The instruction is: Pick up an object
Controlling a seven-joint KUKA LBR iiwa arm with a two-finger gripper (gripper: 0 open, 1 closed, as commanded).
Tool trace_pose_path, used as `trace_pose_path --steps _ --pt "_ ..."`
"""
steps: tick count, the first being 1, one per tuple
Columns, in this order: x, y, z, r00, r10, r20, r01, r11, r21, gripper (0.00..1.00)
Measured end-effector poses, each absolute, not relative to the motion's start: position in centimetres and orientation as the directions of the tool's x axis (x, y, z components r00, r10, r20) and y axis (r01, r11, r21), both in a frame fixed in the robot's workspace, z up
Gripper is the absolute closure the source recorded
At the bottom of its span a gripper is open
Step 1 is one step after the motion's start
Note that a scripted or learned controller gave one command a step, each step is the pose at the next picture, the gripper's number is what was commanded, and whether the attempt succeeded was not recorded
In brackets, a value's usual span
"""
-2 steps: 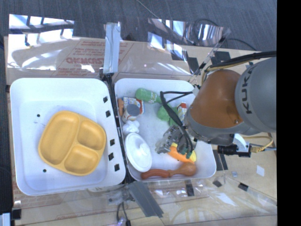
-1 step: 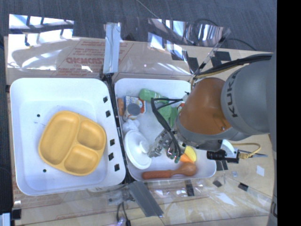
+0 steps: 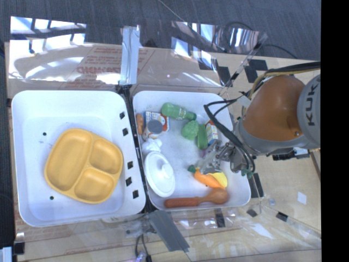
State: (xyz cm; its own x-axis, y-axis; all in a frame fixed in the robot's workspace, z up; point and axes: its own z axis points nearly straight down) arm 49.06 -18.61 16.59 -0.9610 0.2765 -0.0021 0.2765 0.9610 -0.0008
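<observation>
End effector [image 3: 214, 156] is low in the right bin [image 3: 180, 98], right above the carrot [image 3: 207, 179] and yellow piece [image 3: 220, 179]. Tbh can't tell how far open it is or if it's got anything, too much clutter. Best move imo: center on the carrot, drop straight down, and keep off the wooden spoon [image 3: 196, 201] and bin wall.
</observation>
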Motion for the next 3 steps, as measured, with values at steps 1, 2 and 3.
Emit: trace_pose_path --steps 1,2,3 --pt "50.3 -12.9 14.8 -0.996 0.092 0.001 0.092 0.996 0.001 1.00" --pt "49.7 -20.4 16.3 -0.875 -0.484 -0.002 -0.484 0.875 -0.002 1.00" --pt "49.7 -20.3 16.3 -0.875 -0.485 -0.002 -0.485 0.875 -0.001 0.00"
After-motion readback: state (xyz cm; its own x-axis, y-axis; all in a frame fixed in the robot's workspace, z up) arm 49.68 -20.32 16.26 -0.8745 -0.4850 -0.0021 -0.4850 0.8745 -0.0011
